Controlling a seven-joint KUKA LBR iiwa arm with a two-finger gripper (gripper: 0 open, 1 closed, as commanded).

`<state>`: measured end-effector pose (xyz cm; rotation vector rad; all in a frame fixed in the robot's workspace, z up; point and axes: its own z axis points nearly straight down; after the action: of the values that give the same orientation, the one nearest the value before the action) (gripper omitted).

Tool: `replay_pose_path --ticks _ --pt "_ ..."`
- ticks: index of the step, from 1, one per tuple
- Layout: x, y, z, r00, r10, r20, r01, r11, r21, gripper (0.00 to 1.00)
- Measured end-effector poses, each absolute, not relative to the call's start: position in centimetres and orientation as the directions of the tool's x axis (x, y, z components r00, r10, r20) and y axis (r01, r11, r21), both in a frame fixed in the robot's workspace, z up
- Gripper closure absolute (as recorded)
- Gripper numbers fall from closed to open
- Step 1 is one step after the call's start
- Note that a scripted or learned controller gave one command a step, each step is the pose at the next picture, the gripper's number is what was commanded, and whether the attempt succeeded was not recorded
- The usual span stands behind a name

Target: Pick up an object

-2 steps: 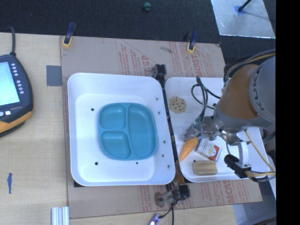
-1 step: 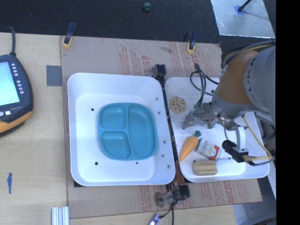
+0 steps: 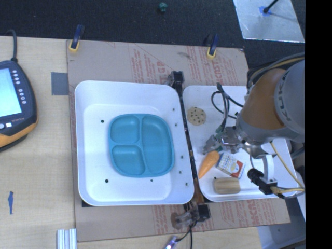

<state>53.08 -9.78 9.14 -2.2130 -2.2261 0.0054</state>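
In the right bin, an orange carrot-shaped piece lies against the left wall. A small red and white packet sits just right of it, and a tan cylinder lies near the front edge. A round brown cookie rests toward the back left. My gripper hangs low over the bin, just above the carrot's upper end and the packet. The grey and orange wrist covers the bin's right half.
The left bin holds a blue divided plate. A black divider with clamps runs between the bins. Cables loop beside the wrist. A handheld controller lies on the bench at far left.
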Motion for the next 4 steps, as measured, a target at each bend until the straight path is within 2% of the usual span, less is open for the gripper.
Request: replay_pose_path --ticks 1,2,3,4 --pt "53.0 -9.5 9.1 -0.006 1.0 0.0 1.0 0.006 -0.005 0.0" --pt "52.2 -9.6 9.1 -0.006 1.0 0.0 1.0 0.006 -0.005 0.0" --pt "58.4 -11.2 9.6 -0.003 1.0 0.0 1.0 0.003 -0.002 0.0" --pt "52.6 -9.5 9.1 -0.005 1.0 0.0 1.0 0.005 -0.005 0.0"
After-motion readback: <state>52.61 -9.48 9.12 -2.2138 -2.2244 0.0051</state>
